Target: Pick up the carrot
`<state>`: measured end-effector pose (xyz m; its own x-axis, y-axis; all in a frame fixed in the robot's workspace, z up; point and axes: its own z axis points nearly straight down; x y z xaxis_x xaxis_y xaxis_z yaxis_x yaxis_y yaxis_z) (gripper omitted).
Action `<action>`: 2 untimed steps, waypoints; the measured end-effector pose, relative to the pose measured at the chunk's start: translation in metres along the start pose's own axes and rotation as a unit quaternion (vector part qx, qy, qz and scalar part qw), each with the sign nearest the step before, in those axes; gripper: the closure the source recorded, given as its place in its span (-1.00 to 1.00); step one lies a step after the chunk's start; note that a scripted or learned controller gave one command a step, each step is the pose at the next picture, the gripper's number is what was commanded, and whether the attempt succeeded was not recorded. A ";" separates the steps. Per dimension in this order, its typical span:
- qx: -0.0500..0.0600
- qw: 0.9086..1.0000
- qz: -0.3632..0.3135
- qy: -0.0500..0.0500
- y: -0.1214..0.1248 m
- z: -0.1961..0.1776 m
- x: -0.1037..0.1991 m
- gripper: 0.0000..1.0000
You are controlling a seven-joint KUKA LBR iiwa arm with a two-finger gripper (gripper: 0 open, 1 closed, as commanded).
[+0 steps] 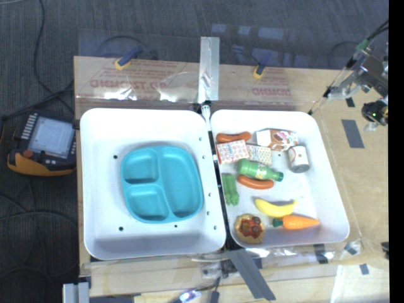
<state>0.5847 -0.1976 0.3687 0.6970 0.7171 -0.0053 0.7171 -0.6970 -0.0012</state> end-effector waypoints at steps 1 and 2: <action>0.000 1.000 0.000 0.000 0.000 0.000 0.000 -1.00; 0.000 1.000 0.000 0.000 0.000 0.000 0.000 -1.00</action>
